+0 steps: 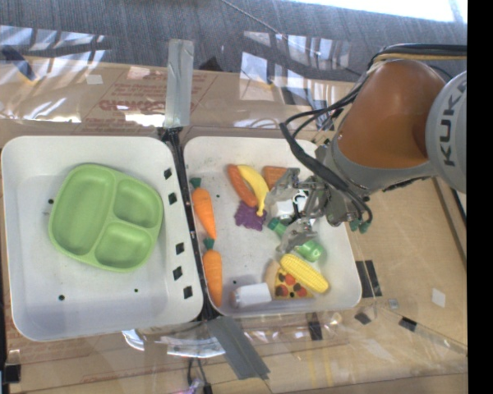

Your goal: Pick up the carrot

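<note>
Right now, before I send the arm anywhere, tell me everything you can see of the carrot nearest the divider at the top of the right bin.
The upper carrot is a smooth, plastic-looking orange toy with a small green top at its upper end. It lies flat, lengthwise along the left wall of the right bin, tapering toward the lower carrot. The purple grapes lie apart to its right. The gripper is off it.

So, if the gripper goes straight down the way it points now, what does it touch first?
Most likely the green piece lying just under the gripper, beside the corn. Depth is hard to judge from above. The two carrots lie well off that line, along the right bin's left wall.
</note>
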